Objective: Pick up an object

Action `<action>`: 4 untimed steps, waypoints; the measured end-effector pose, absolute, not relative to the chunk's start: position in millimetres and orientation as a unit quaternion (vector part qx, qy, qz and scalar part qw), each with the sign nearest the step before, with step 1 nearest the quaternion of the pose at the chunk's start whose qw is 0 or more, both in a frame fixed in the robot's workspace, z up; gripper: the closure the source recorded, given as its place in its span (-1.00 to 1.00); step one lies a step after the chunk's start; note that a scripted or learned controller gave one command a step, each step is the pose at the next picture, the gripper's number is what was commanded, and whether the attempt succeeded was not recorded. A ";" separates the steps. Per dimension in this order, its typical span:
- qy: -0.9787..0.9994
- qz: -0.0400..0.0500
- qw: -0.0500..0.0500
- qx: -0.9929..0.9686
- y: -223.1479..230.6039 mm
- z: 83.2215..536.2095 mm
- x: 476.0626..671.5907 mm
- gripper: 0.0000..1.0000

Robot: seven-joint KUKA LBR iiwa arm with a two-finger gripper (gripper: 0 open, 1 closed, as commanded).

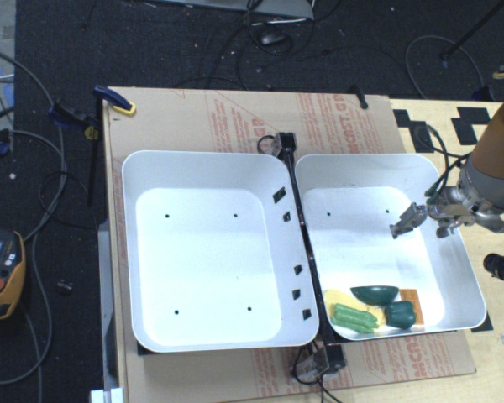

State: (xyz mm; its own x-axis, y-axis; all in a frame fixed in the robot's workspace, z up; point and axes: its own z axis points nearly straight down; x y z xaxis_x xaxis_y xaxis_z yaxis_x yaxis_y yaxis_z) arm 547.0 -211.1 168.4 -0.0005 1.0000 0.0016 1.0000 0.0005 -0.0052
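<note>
Several small objects lie together at the near edge of the right bin [378, 175]: a light green ridged piece [354, 317], a dark green bowl-shaped piece [375, 294], a teal lump [401, 314], a flat yellow piece [341, 297] and an orange block [412, 296]. My gripper [424, 223] hangs over the right side of that bin, above and behind the pile. It is open, with nothing between its fingers. One dark finger [406, 220] points left toward the bin's middle.
The left bin [143, 175] stands beside the right one, with a black divider strip [301, 242] along their shared edge. Both sit on a cardboard sheet [227, 116]. A blue and yellow clamp [113, 101] grips the sheet's far left corner. Cables lie on the dark floor behind.
</note>
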 end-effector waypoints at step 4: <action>-0.707 -0.001 -0.002 -0.707 -210.1 141.0 544.2 1.00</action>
State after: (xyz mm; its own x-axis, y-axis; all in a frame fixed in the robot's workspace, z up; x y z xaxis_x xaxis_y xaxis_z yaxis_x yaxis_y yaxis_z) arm 544.2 -210.1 141.0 0.0000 1.0000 -0.0011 1.0000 0.0000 0.0033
